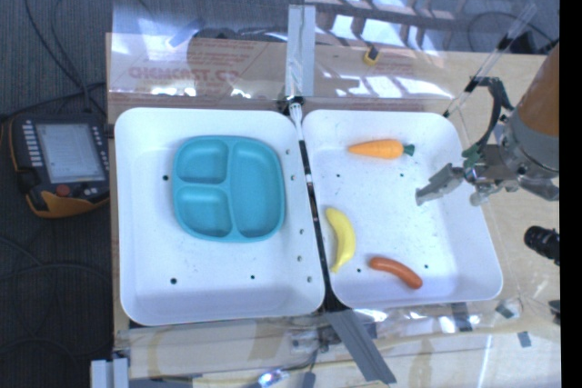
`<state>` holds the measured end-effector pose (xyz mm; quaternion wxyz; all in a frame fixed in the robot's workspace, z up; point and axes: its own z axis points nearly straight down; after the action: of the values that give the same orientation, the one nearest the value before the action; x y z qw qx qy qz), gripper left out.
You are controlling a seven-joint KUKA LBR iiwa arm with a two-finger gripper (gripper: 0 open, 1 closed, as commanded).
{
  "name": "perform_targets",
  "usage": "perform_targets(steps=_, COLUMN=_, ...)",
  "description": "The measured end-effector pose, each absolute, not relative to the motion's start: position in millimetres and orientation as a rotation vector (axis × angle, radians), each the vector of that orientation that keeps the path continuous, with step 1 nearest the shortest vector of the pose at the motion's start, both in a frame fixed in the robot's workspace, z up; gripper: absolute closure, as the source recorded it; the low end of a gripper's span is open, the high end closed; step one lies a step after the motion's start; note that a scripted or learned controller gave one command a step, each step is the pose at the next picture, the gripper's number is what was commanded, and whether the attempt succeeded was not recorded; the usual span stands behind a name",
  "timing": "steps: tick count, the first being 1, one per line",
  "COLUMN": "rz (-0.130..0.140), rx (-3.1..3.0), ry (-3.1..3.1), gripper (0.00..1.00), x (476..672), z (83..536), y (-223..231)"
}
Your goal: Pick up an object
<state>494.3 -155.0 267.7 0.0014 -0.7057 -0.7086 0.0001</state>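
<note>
- While it hangs over the right shallow white plastic bin (473, 282), the grey two-finger gripper (447, 184) is spread wide, grasping nothing.
- Orange carrot with green top (377, 149): just up-left of it.
- Curved yellow banana (340, 237): lower-left.
- Reddish-orange sausage (396, 271): below, apart.
- Blue divided plastic plate (226, 187): far left.

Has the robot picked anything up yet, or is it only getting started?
Nothing looks picked up yet: the carrot, banana and sausage all lie in the right bin. The pincer sits over that bin's right side, touching none. The whole grab remains.
</note>
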Motion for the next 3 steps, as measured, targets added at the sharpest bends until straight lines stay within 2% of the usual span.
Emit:
perform_targets(steps=1, rz=0.002, rx=-2.228, ry=-2.211, gripper=0.0, x=584.3, z=227.1, y=-133.8)
perform_targets(steps=2, rz=0.005, rx=-2.03, ry=-2.399, gripper=0.0, x=623.7, z=190.8, y=-152.9)
perform_targets(steps=3, rz=0.004, rx=-1.84, ry=-2.555, gripper=0.0, x=669.7, z=88.5, y=-171.1)
